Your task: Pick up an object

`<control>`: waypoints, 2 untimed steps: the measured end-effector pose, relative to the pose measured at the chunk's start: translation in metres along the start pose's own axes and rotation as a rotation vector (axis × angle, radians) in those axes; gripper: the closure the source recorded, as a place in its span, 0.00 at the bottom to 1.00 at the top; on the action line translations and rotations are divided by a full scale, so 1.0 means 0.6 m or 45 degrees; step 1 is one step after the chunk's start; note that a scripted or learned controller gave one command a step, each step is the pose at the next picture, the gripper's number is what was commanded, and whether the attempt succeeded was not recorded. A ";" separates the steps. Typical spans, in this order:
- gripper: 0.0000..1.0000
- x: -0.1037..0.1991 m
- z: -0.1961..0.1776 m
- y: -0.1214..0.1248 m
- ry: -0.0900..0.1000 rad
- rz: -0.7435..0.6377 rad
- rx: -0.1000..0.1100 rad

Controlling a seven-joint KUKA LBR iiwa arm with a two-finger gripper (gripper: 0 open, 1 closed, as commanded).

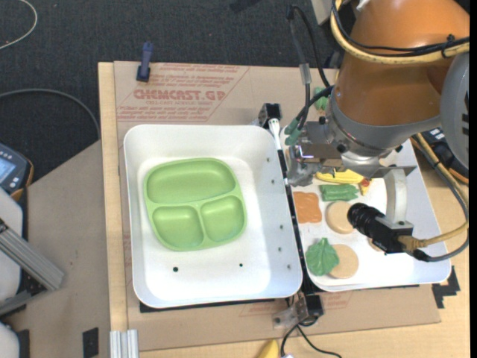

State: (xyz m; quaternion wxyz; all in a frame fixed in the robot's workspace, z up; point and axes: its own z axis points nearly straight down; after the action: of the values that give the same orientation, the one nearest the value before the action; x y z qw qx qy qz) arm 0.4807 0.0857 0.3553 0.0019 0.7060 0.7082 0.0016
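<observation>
The right bin [417,271] holds several toy foods. A yellow piece [339,176] lies above a dark green piece [339,192]. An orange-brown square [307,206] sits by the left wall, with a tan disc [340,218] to its right. A green leaf [322,253] and a second tan disc [346,262] lie near the front. My gripper [302,168] hangs low over the bin's back left corner, mostly hidden under the orange wrist [395,51]. It is just left of the yellow piece and above the orange-brown square.
The left bin [141,200] holds a light green divided plate [195,202]. A black cylindrical fitting [374,227] with a cable juts over the right bin's middle. Both bins rest on a cardboard sheet [182,88]. Cables run behind the arm.
</observation>
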 end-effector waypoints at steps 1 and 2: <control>1.00 0.001 -0.017 0.001 0.000 -0.001 -0.003; 1.00 0.001 -0.034 0.002 -0.001 -0.002 -0.005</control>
State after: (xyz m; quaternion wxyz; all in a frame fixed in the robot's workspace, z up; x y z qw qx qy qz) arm 0.4818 0.0864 0.3755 0.0036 0.7055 0.7087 0.0029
